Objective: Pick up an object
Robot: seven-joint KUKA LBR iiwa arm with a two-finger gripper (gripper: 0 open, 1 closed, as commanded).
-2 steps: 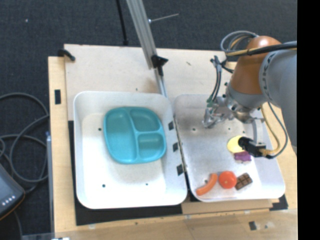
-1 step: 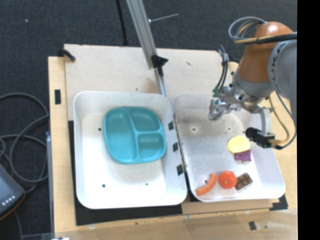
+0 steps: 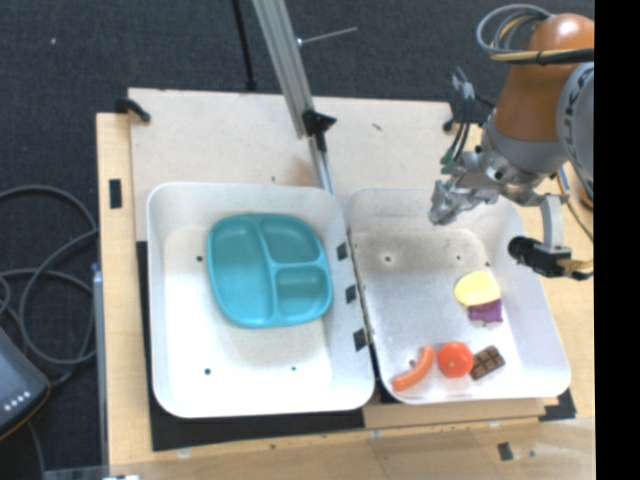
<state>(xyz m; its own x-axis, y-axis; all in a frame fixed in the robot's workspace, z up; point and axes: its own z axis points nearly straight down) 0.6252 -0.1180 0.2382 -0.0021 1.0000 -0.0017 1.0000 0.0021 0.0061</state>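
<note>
1. Your candidate objects all sit in the right bin, grouped toward its near right part: a yellow piece with a purple piece touching it on the near side.
2. Nearer the front rim you have an orange carrot-shaped piece, a red-orange round piece just beside it, and a brown block just right of that. The three lie in a short row, close together.
3. The tool sits over the far edge of the right bin, well apart from every object. You cannot tell from this view whether its fingers are spread or closed; nothing is visible between them.
4. The arm comes in from the right, its orange band above the wrist, with cables looping at its top.
5. The left bin holds a teal divided plate, lying flat, three compartments facing up.
6. The two bins touch along their inner edges on the tabletop, a pale board.
7. A metal rail slants from the top of the view down to the seam between the bins.
8. Black cables lie on the dark floor to the left.
</note>
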